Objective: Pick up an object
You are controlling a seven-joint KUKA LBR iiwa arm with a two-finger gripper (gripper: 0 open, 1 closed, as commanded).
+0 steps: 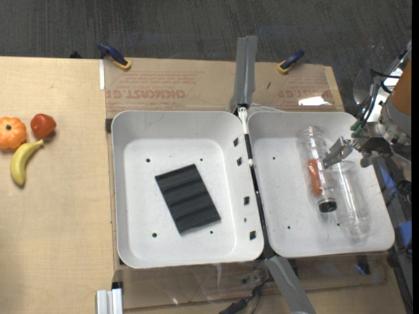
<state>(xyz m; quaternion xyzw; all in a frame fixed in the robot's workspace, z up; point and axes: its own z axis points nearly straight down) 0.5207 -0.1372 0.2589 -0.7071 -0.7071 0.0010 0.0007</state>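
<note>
Approach step, nothing held. The gripper (350,150) hangs over the far right part of the right bin (288,237), arm coming in from the right edge. The jaws look spread a little, one grey finger pointing left toward the bottles, nothing between them.

Likely target: the clear bottle (313,150) with an orange band and black cap, lying lengthwise near the middle of the right bin, cap end toward the near side. A second clear bottle (350,198) lies just right of it, touching or almost touching, can't tell which. The gripper is just beside the far ends of both, above them by my guess; height is hard to read from this slant.

Next move, as I judge it: line up over one bottle, turn the jaws across its width, drop, close. Risk: round clear plastic rolls, and the two bottles side by side leave little room for a finger between them. The bin's right wall is close too.

Other stuff: the left bin (131,241) holds a dark ribbed block (187,197), flat, tilted, well apart from the gripper, the easier pick if the program goes there. On the tabletop (52,241) far left: an orange fruit (11,133), a red fruit (43,125), a banana (23,161), all outside the bins. Two clamps (114,55) hold the cardboard at the far edge. Grey divider bar (245,70) runs between the bins.
</note>
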